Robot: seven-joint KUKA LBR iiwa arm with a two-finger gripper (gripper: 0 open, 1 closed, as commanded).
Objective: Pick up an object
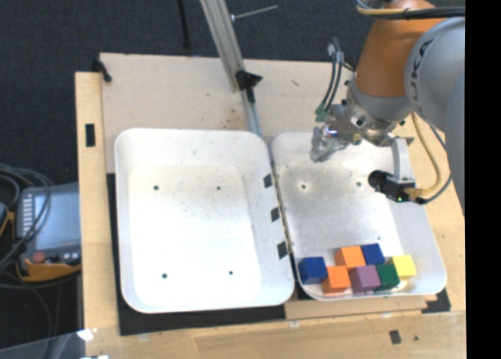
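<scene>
- No readable writing or brand shows on the bins, blocks or arm.
- The jaws [323, 146] hang blurred at the top of the right bin [344, 193]; whether they are released or clenched cannot be told.
- The blocks cluster well below the jaws at that bin's near edge: blue block [312, 269], two orange blocks [337, 278], purple block [365, 278], green block [387, 274], yellow block [404, 265], touching.
- The left bin [196, 217] lies left of the jaws on the tabletop [172, 91].
- An aluminium rail [221, 25] slants up-left of the jaws.
</scene>
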